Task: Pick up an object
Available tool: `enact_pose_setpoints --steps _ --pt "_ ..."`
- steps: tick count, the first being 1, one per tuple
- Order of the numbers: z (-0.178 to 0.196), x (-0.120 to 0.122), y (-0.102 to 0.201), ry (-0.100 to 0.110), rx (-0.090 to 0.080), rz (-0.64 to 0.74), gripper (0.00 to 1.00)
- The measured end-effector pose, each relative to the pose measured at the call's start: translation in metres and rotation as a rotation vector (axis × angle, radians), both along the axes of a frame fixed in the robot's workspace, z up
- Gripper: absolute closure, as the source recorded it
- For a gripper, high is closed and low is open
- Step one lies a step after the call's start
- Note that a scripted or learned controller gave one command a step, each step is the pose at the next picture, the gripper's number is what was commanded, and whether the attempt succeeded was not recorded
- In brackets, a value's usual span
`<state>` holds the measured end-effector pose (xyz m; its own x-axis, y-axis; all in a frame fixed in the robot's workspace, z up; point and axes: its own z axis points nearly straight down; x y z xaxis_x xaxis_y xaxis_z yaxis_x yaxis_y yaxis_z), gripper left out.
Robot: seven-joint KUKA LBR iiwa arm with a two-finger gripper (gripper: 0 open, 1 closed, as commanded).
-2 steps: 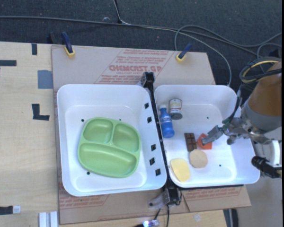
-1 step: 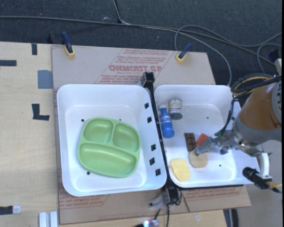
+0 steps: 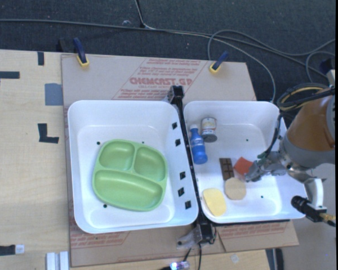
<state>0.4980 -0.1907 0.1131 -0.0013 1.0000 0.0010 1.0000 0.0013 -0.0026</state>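
Note:
The right bin (image 3: 253,112) holds a blue bottle (image 3: 198,148), a small can (image 3: 208,128), a brown block (image 3: 226,168), a red block (image 3: 243,165), a tan round piece (image 3: 235,189) and a yellow oval piece (image 3: 214,201). My gripper (image 3: 254,173) reaches in from the right and sits low in that bin, right beside the red block and just above the tan round piece. Nothing shows between its tips. A green divided plate (image 3: 129,175) lies in the left bin (image 3: 84,128).
A black divider with clips (image 3: 182,151) runs between the two bins. The bins rest on a cardboard sheet (image 3: 158,77) held by two clamps (image 3: 80,54). Cables (image 3: 242,44) trail across the dark floor behind. The arm's grey and orange body (image 3: 310,134) overhangs the right bin's edge.

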Motion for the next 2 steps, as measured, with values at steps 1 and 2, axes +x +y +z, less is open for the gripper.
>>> enact_pose_setpoints --steps 1,2 --pt "0.063 0.003 -0.001 -0.007 -0.003 0.0 1.0" --pt "0.094 0.004 -0.001 -0.005 -0.002 0.0 1.0"
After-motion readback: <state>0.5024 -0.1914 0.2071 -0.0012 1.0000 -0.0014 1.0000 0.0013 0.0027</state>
